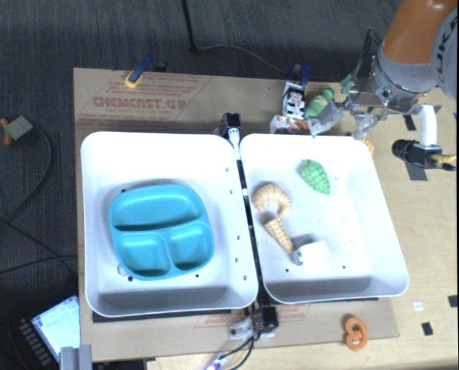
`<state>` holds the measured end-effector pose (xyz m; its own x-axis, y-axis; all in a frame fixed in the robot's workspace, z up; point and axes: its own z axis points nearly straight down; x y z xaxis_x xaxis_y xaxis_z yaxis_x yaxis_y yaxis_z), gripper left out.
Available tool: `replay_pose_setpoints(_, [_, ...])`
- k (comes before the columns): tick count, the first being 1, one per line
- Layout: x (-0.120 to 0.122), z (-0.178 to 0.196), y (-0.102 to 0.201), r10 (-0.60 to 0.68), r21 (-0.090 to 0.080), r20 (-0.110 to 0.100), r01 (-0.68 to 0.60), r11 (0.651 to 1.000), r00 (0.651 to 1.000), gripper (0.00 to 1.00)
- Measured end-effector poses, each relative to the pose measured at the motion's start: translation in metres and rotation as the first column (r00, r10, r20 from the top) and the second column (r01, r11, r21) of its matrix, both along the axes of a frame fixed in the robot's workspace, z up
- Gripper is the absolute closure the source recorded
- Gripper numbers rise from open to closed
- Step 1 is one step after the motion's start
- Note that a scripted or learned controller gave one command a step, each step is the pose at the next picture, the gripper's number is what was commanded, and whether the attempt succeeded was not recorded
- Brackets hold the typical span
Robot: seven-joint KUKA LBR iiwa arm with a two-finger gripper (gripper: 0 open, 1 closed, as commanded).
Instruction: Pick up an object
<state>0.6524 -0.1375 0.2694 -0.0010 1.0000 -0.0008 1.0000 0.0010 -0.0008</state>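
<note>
While the arm (418, 29) reaches in from the upper right, its gripper (349, 122) hangs over the far rim of the right bin (383, 230), near that bin's back right corner. Two thin fingers (327, 117) point down and stand apart, with bare space between them; they pinch nothing. An orange band wraps the arm just above the grey wrist.

Below and to the left of the gripper, inside the right bin, lies a green leaf-shaped toy (315, 175), flat on the white floor and apart from everything else. Nearer the middle wall rests a tan curled shrimp toy (271, 197), and just beneath it, almost touching, lies a tan ice-cream cone toy (279, 233) pointing towards the front right. A small white block (314, 251) sits beside the cone's tip, close to the front wall.

Across the divide, the left bin (98, 206) holds a blue divided tray (162, 230) with three compartments, lying near the centre.

Both bins rest on a brown cardboard sheet (160, 99) with red lettering. A small colourful packet (293, 108) lies on the bench just behind the right bin, left of the gripper. An orange ring (356, 331) lies on the bench in front of the right bin.
</note>
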Motion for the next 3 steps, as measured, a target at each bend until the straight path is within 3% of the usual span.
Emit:
replay_pose_setpoints(1, [-0.1327, -0.0335, -0.0591, -0.003, -0.001, -0.001, 0.003, 1.000, 1.000, 0.00])
replay_pose_setpoints(3, [-0.1321, -0.0332, -0.0583, -0.001, 0.000, 0.000, 0.001, 1.000, 1.000, 0.00])
